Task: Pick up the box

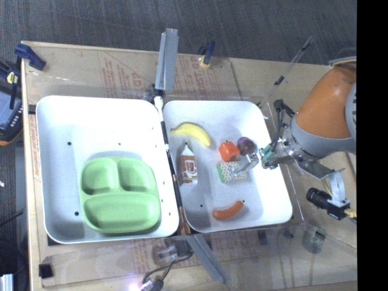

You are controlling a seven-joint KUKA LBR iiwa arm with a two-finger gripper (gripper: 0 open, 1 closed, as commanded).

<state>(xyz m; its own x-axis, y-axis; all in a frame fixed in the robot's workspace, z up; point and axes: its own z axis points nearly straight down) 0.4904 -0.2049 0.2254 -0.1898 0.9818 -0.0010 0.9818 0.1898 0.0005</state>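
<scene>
Two shallow white bins are seated side by side on the worktop (254, 77). The left bin (60, 120) carries a green divided tray (120, 194) in its lower half. The right bin (276, 196) contains several items. The box (188, 168), a small brown-and-white carton, is located near the bin's left wall, just below a banana (193, 131) and well apart from the gripper. A sausage (228, 210) is found near the lower edge of the right bin. An orange fruit (228, 150) and a dark purple fruit (245, 144) are positioned touching or nearly touching each other toward the right side. A small green patterned packet (228, 171) is placed directly below the orange fruit.

The arm (324, 111) is extended in from the right across the bin's right rim. The gripper (247, 162) is positioned over the packet, just below the purple fruit. Whether it is apart or together cannot be told. Nothing is seen held.
</scene>
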